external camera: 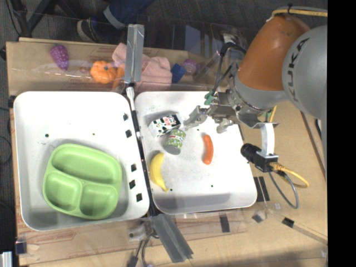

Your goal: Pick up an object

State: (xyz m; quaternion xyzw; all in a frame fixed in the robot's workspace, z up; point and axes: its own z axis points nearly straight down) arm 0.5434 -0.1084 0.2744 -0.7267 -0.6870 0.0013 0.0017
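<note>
**Poised above the right bin, nothing held**

Nearest the camera: grey arm (311, 60) with orange band, bulking large at upper right. Below it, gripper (210, 121) hovering over the right bin (239, 188), fingers spread open, nothing between them. Just beneath: orange sausage (207, 148), upright in frame, centre right. Further left: green cup (175, 140) on its side, patterned carton (164, 123) touching it, banana (158, 171) by the divider. Green tray (83, 179) in the left bin (33, 110). Judged step: approach, before descent. Next: drop straight down, straddle the sausage, close.
</note>
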